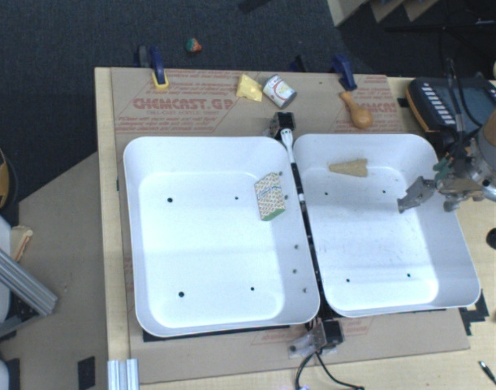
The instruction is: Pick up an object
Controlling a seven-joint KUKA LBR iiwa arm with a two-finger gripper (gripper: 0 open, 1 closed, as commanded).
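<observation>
Smooth white bins (223, 315) — flat patterned packet (269, 196), tan wedge (349, 167).

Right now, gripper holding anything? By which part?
Nothing held. The gripper hangs over the right bin, apart from the tan piece; nothing sits between its fingers.
</observation>
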